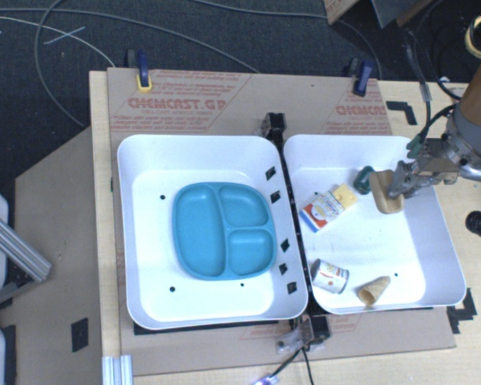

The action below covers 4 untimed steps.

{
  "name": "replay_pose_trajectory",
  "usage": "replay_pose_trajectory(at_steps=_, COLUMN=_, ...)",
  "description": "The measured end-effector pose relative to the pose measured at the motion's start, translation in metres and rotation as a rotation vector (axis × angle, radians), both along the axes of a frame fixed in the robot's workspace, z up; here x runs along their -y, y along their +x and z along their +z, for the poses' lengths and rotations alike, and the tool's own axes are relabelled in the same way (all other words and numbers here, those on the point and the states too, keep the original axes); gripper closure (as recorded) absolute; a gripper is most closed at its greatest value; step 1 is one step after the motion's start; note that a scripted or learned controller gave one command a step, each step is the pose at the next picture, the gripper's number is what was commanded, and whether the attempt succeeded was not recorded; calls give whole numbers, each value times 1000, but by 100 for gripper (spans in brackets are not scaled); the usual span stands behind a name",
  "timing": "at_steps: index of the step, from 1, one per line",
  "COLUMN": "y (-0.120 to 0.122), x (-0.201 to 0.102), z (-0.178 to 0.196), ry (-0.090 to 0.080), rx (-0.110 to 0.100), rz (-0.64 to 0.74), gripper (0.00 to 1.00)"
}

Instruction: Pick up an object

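My gripper (pixel 399 181) reaches in from the right over the right bin (pixel 433 247), low near its upper middle. A tan rounded object (pixel 384 194) lies right against the gripper's tip, with a dark green piece (pixel 362 176) just to its left. Further left lie a red-and-white packet (pixel 320 211) and a yellow block (pixel 344 196). Near the bin's front edge sit a small tipped can (pixel 330 277) and a tan cone-shaped piece (pixel 373 289).
The left bin (pixel 144 175) holds a blue divided plate (pixel 224 229). A black divider with clips (pixel 282 207) runs between the bins. Cables and the arm's body (pixel 469 135) crowd the right side. Blue clamps (pixel 144 74) grip the board's far edge.
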<state>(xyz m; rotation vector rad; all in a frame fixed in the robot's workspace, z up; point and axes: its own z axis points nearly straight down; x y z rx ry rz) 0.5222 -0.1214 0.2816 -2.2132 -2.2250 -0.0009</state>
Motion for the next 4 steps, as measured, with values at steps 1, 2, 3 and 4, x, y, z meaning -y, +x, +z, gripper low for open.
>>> replay_pose_trajectory(at_steps=1, y=7, x=-47, z=-10, ry=0, rx=-1, rz=0, gripper=100)
replay_pose_trajectory(at_steps=2, y=23, x=-96, z=-9, ry=-1, rx=3, rz=1, gripper=100)
replay_pose_trajectory(at_steps=3, y=44, x=-148, z=-30, ry=-1, rx=2, rz=0, gripper=100)
replay_pose_trajectory(at_steps=4, y=55, x=-202, z=-44, ry=-1, rx=2, rz=0, gripper=100)
